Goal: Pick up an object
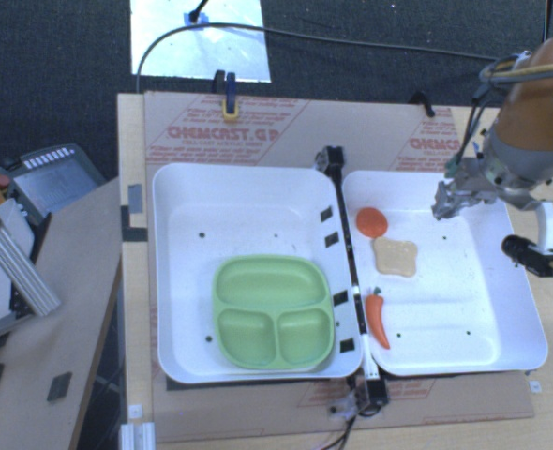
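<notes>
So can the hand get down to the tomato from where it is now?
Probably yes. The hand hovers over the right bin, to the right of the tomato, with bare bin floor between them. The bread lies just below the tomato, which may crowd a grasp.

My arm [531, 111] comes in over the right bin's [515, 345] far right corner, orange band uppermost, wrist angled down and leftward. The hand [444, 204] hangs above that bin's back half, nothing visible between its fingers.
</notes>
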Robot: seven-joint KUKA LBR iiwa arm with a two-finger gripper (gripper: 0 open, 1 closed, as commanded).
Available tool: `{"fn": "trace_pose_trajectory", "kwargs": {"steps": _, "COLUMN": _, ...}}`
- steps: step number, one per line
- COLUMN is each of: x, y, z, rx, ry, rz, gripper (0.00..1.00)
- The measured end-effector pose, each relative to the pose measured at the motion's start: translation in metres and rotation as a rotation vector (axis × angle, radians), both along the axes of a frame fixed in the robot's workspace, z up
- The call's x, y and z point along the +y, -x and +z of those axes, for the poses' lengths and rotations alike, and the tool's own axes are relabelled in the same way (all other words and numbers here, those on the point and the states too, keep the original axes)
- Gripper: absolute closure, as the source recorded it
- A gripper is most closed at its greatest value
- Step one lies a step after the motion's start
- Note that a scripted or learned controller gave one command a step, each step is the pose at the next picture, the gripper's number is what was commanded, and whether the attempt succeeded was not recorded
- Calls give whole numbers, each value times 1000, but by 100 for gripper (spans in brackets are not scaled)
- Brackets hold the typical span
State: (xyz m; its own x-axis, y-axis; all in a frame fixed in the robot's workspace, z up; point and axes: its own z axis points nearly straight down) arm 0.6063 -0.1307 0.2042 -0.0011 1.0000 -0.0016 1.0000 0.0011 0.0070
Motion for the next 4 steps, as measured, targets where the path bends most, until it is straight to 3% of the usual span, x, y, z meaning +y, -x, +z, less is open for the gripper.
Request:
{"fn": "trace_pose_trajectory", "kwargs": {"steps": 1, "x": 0, "y": -1, "z": 5, "rx": 4, "ry": -1, "rz": 1, "gripper": 100}}
{"fn": "trace_pose_trajectory", "kwargs": {"steps": 3, "x": 115, "y": -2, "z": 21, "rx": 5, "ry": -4, "rz": 10, "gripper": 100}}
{"fn": "trace_pose_trajectory", "kwargs": {"steps": 4, "x": 177, "y": 11, "z": 23, "rx": 6, "ry": -4, "rz": 10, "gripper": 100}}
